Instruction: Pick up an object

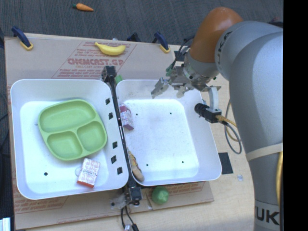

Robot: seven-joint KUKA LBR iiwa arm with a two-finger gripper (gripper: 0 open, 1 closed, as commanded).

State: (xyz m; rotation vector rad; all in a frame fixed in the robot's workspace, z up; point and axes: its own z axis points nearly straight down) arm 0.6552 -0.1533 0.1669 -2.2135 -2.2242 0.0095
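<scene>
The grey arm point(250, 105) fills the space to the right of the right bin point(202, 143), its orange band point(216, 30) sitting above the bin's far right corner. The left bin point(19, 129) lies flush against the right bin's left wall, and both rest on a brown cardboard sheet point(72, 61) that runs out past the right bin's far edge.

Left of the right bin, in the neighbouring bin, a green divided tray point(72, 128) lies flat, with a small red and white packet point(88, 172) nearer the camera.

The gripper point(168, 86) hangs over the far wall of the right bin. Its two fingers are spread apart with nothing between them.

Inside the right bin, a small pink and white wrapped object point(126, 116) lies against the left wall, well apart from the gripper. A tan, peanut-shaped object point(135, 169) rests at the bin's near left corner.

Beyond the right bin's far left corner, a yellow banana point(110, 47) lies on the cardboard. Just outside the bin's near edge sits a green ball point(160, 195). Blue clamps point(161, 40) grip the cardboard's far edge. Far beyond the right bin, a small carrot point(83, 6) lies on the dark floor.
</scene>
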